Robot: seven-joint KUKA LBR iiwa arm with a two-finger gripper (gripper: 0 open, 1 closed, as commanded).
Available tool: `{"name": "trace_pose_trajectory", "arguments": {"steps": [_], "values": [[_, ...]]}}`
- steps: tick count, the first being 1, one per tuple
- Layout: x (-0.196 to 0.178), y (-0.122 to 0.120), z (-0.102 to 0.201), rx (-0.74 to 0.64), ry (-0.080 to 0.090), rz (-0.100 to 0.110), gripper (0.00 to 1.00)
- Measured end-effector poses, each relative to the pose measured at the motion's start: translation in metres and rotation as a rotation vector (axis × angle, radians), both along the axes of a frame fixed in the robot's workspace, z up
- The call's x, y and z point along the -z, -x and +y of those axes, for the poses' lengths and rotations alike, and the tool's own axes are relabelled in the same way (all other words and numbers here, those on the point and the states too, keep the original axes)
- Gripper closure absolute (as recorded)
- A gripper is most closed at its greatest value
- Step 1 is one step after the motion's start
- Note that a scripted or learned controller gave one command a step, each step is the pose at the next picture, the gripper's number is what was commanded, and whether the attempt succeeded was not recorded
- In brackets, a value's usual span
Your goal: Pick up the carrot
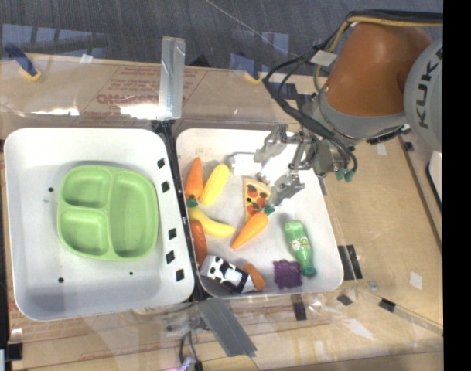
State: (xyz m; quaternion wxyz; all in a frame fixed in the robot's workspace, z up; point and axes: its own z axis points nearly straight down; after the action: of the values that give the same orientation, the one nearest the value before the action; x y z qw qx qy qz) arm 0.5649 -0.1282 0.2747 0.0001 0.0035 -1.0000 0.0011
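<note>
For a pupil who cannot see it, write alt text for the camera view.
The gripper hangs in the right bin just above a carrot and beside a pizza slice, among toy foods including a green bottle. The left bin holds a green divided plate.

We see the gripper over the right bin, fingers apart w/ nothing between them. A pizza slice lies just left of it, the carrot just below-left, and a green bottle below. Further left are a banana & another carrot; the left bin w/ a green tray sits well apart.
</note>
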Motion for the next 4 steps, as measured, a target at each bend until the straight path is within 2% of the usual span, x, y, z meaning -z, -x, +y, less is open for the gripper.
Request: {"name": "trace_pose_trajectory", "arguments": {"steps": [1,2,3,4], "values": [[0.123,0.062,0.002,-0.343,-0.004,0.003,0.00],[0.184,0.043,-0.039,-0.525,-0.004,0.002,0.00],[0.183,0.054,-0.001,-0.589,-0.004,0.001,0.00],[0.184,0.061,0.018,-0.609,-0.005,0.003,0.00]]}}
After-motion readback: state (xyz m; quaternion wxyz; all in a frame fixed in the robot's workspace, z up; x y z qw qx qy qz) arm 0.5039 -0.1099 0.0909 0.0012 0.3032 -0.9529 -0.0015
